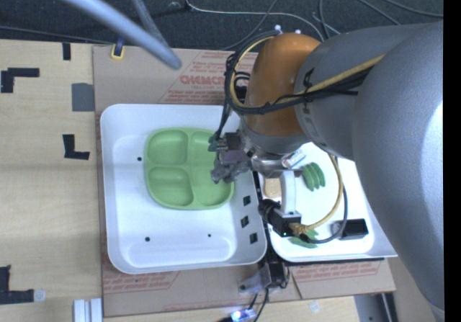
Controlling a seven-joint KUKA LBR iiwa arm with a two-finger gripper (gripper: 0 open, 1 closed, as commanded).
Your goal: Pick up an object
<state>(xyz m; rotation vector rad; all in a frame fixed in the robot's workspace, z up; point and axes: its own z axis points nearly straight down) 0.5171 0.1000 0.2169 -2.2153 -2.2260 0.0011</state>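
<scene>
Looming largest and nearest the lens, the grey arm fills the right side and runs off the frame, with its orange band just above the wrist. Below that, the tool hangs over the right edge of the green plate; its tips are dark and blurred against the plate, and I cannot tell whether they are spread or pressed together. Nothing can be seen between them.

That divided plate lies flat in the left bin, in the upper middle, its long side running roughly left to right, with two compartments above and two below. Bare white floor lies in front of it and to its left, up to the bin's raised rim.

Much of the right bin is hidden behind the arm and cables; a ridged green thing and a small black thing show there, both hard to make out.

Beyond lie the cardboard sheet and the wooden surface
</scene>
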